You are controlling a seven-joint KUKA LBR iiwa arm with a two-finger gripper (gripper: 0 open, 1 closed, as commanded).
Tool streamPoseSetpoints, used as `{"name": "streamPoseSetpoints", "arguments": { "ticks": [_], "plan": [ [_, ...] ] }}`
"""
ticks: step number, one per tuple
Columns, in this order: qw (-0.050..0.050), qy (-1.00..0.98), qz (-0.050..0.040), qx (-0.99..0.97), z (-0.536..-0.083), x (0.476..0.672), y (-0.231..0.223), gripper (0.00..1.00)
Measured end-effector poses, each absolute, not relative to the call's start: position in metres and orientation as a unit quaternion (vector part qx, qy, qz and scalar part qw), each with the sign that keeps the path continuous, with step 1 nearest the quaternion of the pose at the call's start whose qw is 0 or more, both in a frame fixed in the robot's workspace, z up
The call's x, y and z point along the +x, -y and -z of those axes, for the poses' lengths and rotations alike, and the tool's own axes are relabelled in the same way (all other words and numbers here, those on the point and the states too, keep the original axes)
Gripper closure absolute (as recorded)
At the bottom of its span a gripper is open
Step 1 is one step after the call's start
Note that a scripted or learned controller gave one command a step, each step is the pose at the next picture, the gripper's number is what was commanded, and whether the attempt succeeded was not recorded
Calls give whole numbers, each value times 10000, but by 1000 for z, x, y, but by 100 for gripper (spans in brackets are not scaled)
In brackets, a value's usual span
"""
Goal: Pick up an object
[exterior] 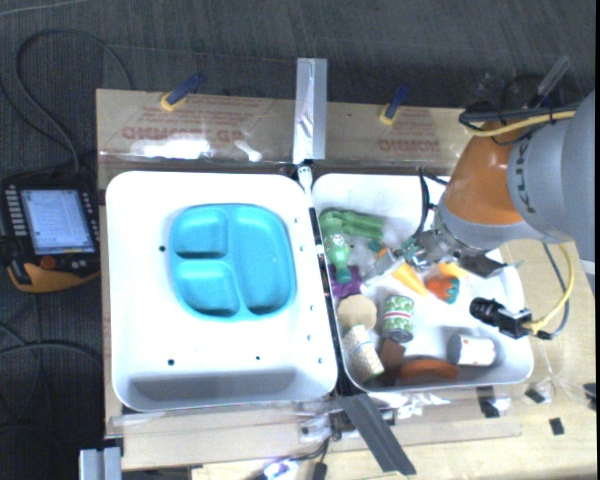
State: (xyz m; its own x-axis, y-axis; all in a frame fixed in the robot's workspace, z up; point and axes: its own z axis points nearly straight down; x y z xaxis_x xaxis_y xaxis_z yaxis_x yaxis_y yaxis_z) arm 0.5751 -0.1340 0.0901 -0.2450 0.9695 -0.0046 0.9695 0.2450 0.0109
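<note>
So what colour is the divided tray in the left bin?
Light blue, a plain sky-blue tray with three compartments, seen clearly in the camera view.

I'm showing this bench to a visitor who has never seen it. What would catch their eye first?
Probably the bright blue divided tray, lying alone in the left bin. Next, the grey arm with its orange band reaching in from the right over the right bin, which is crowded with small items, among them a green-labelled can near its middle.

The 2 bins (130,298) were white, the tray (230,260) was bright blue, and the arm (540,178) was grey and orange.
</note>
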Motion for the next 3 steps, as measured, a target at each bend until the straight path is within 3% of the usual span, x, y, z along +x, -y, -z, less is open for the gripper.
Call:
{"name": "streamPoseSetpoints", "arguments": {
  "ticks": [1,2,3],
  "plan": [
    [50,-7888,-41,6146,-100,576,133,100],
    [-1,-8117,3,5840,-199,581,86,100],
    [9,-7038,13,7104,-236,557,147,100]
  ]
}}
